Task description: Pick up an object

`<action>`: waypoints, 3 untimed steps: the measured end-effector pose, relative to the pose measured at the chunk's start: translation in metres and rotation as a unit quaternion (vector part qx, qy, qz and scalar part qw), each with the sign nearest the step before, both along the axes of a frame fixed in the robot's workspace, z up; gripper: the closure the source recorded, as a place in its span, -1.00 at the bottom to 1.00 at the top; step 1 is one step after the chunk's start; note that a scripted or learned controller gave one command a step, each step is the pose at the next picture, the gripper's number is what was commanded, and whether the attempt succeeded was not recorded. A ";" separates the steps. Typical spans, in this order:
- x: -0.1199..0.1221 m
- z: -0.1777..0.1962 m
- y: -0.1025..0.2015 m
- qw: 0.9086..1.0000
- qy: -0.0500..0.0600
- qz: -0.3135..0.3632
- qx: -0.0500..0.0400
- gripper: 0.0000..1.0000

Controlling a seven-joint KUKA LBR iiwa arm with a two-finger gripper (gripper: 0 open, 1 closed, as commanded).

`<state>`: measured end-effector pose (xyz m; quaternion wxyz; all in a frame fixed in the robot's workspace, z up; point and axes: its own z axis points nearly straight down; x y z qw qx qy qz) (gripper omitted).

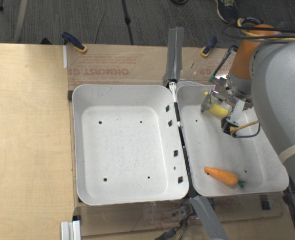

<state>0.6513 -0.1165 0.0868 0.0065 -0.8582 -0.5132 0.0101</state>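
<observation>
We see the gripper [218, 109] low in the right bin [267, 184], its fingers seemingly closed on a smooth yellow object [218, 110]. A tapered orange toy carrot [221, 176] lies near the front rim.

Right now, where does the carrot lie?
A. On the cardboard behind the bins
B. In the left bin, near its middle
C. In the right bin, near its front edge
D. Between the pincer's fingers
C: the carrot lies on the floor of the right bin near its front edge, well apart from the pincer.
</observation>
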 end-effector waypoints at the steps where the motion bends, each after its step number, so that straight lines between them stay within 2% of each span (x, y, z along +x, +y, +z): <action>1: 0.003 0.010 0.001 1.000 -0.005 0.002 -0.002 1.00; 2: -0.056 0.129 -0.064 0.982 -0.011 0.190 0.001 1.00; 3: 0.001 0.006 -0.036 0.977 -0.012 0.215 0.001 1.00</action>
